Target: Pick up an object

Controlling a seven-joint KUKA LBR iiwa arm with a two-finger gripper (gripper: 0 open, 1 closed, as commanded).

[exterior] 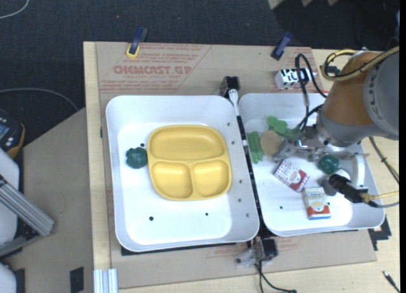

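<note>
My gripper (293, 148) is low in the right bin (285, 221), under the grey arm with its orange band (349, 92). It hangs just right of a tan disc (271, 143) and just above a red-and-white packet (290, 175). A green strip (254, 147) lies against the bin's left wall, and another green piece (277, 125) lies behind the disc. A teal round thing (328, 163) sits close under the wrist. A small red-and-white box (316, 203) lies near the front. I see nothing held.
The left bin (117, 177) holds a yellow divided plate (189, 161) and a small dark green object (136, 157) beside it. A black-and-white block (289, 77) sits on the board behind the right bin. Cables run along the right side.
</note>
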